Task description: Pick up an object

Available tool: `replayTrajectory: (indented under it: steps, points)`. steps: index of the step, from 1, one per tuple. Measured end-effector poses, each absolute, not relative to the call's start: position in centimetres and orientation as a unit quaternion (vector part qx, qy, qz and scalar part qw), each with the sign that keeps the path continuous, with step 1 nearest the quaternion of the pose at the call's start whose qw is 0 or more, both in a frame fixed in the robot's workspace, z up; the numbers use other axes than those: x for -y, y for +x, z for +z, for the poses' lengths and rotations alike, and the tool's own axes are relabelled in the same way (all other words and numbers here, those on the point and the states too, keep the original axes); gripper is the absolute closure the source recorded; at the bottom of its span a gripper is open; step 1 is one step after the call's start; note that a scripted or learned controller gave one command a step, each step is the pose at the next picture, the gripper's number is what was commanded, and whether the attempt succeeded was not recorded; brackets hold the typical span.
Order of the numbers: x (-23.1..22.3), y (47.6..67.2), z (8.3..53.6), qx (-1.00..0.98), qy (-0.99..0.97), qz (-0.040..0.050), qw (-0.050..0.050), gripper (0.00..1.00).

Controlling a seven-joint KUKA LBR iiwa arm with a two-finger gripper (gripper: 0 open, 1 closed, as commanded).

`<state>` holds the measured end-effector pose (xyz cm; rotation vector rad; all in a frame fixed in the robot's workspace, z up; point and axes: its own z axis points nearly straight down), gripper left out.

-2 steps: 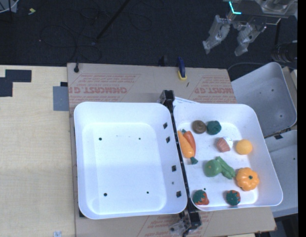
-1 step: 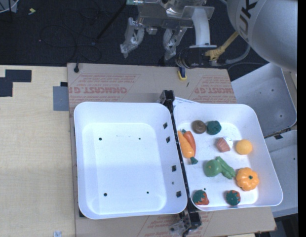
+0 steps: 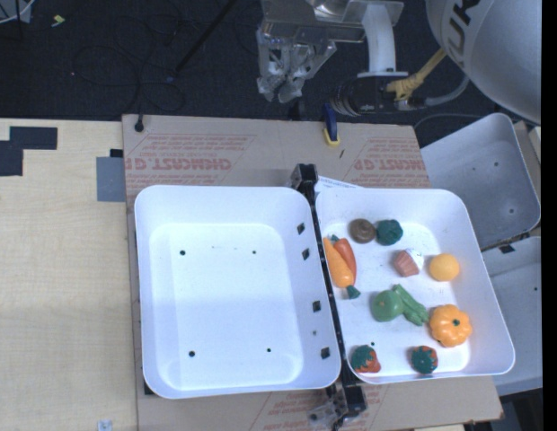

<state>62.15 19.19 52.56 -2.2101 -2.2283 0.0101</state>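
Observation:
My gripper (image 3: 285, 83) hangs high at the top of the camera view, above the back edge of the bench, far from both bins; nothing shows between its fingers. The right bin (image 3: 467, 232) holds several toy foods: an orange carrot (image 3: 340, 259) along its left wall, a brown mushroom-like piece (image 3: 362, 231), a dark green piece (image 3: 389, 232), a pink block (image 3: 405, 263), a yellow lemon (image 3: 443, 268), a green pepper (image 3: 395, 304), an orange pumpkin (image 3: 449, 325), a strawberry (image 3: 366, 358) and a small teal piece (image 3: 424, 359).
The left bin (image 3: 220, 209) sits beside the right one, joined by a black clamp strip (image 3: 316, 268). Cardboard (image 3: 216, 151) lies under both bins. A grey metal panel (image 3: 490, 173) stands at the right, cables at the back.

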Motion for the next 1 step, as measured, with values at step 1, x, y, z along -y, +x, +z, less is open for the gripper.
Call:
replayTrajectory:
  steps: [1]
  points:
    - [-12.65, 64.48, 53.76, 0.705, -0.709, 0.0019, 0.0, 1.0]
